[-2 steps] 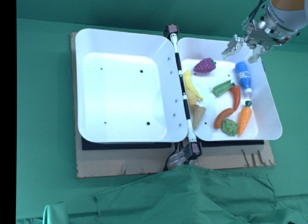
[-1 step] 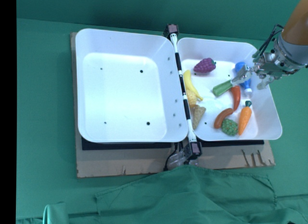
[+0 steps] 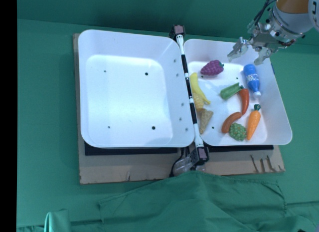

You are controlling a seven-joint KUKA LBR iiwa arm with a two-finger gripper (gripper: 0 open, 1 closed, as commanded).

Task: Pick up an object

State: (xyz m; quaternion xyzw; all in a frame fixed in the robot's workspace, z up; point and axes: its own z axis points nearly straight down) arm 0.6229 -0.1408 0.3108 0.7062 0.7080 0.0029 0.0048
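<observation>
Nothing is lifted yet: the hand point(image 3: 252, 50) hangs released and empty, fingers spread, over the right shallow white bin point(image 3: 281, 126). Probably nearest is the small blue plastic bottle point(image 3: 251, 78), lying in that bin; descent and grasp remain.

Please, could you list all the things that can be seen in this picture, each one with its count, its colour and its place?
left bin: 1, white, left half of the bench
right bin: 1, white, right half of the bench
grapes: 1, purple, right bin, far end
bottle: 1, blue with white cap, right bin, far right
banana: 1, yellow, right bin, left edge
green pepper: 1, green, right bin, middle
red pepper: 1, red-orange, beside the green pepper
ice cream cone: 1, tan, below the banana
sausage: 1, red-orange, near end
carrot: 1, orange, near right
green lumpy item: 1, green, near end
gripper: 1, grey, open, above the right bin's far end
</observation>
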